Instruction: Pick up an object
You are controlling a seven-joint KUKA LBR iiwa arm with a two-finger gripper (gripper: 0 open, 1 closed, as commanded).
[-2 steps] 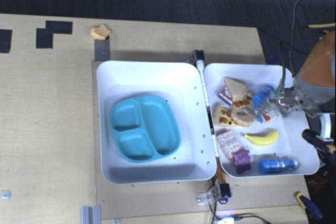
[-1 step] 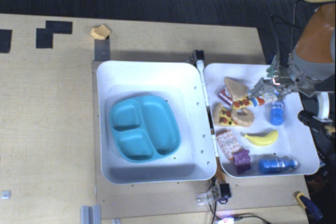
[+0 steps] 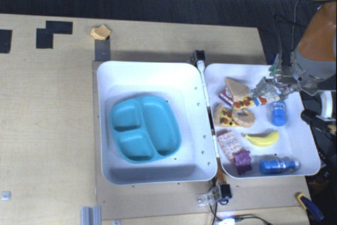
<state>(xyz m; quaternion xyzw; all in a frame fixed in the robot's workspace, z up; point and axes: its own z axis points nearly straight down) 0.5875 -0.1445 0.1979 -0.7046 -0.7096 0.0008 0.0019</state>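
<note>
Two white bins sit side by side; the right bin (image 3: 310, 145) carries all the small goods. Nearest the camera lie a glossy blue bottle (image 3: 278, 166) on its side and a dull purple block (image 3: 242, 158), just beside a printed packet (image 3: 227, 142). A little farther in rests a smooth, curved yellow banana (image 3: 263, 138), then a flat pizza slice (image 3: 227, 116) touching a round biscuit-like disc (image 3: 244, 117), and a small blue cylinder (image 3: 278, 114) standing to their right. Farther still is a wedge-shaped sandwich (image 3: 236, 88). The gripper (image 3: 266, 88) hangs over the far right part of this bin, near the sandwich and the disc; how wide its pincer stands I cannot tell, and nothing is plainly seen between its tips. To do this step well, I judge it should settle on one item standing apart, such as the banana or the blue cylinder, and come straight down, since the crowded pieces may slip. The left bin (image 3: 105, 113) holds a matte turquoise divided tray (image 3: 145, 128).
</note>
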